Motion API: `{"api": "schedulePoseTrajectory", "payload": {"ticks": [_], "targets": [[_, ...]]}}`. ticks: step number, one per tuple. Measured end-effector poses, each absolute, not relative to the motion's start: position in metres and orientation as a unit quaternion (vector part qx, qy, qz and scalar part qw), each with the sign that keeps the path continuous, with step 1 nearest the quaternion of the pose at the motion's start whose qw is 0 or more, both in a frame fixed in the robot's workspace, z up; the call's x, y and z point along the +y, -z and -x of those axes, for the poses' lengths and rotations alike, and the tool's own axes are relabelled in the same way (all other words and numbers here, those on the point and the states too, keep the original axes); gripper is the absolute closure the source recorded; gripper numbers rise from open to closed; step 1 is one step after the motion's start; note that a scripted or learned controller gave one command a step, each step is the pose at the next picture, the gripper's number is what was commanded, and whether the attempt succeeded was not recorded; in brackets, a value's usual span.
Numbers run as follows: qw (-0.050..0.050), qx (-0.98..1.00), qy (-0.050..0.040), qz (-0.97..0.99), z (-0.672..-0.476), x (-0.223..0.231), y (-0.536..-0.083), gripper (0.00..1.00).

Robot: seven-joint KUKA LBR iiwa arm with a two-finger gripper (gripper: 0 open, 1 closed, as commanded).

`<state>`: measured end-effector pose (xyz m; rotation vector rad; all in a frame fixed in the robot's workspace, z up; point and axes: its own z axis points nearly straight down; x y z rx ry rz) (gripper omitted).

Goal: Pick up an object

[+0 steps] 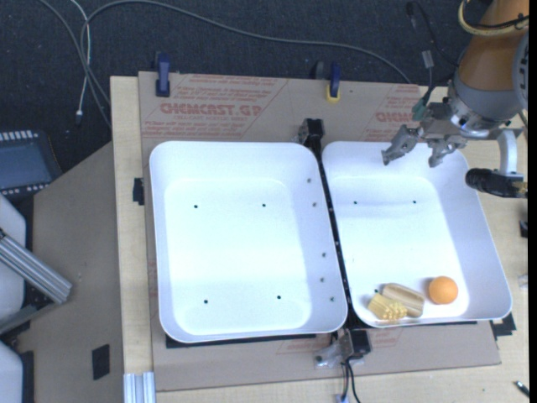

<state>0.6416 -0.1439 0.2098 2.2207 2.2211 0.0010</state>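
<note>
An orange ball [443, 290] lies near the front edge of the right bin [403, 217]. Left of it are a tan oblong piece [404, 295] and a yellow corn cob [387, 309], touching each other. My gripper [415, 154] hangs over the far right corner of the right bin, well away from these objects. Its two fingers are spread apart, open, with nothing between them.
The left bin [239, 238] sits beside the right one on a cardboard sheet [243, 107] held by blue clamps [163, 74]. A black clip [312, 131] sits between the bins at the back. Cables run across the dark floor behind.
</note>
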Motion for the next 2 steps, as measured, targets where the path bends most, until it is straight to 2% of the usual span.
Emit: {"api": "schedulePoseTrajectory", "payload": {"ticks": [1, 2], "targets": [[-0.002, 0.711, -0.0007, -0.704, -0.596, -0.02, -0.187, 0.0], [-0.001, 0.709, -0.0002, -0.705, -0.495, 0.039, -0.188, 0.0]]}}
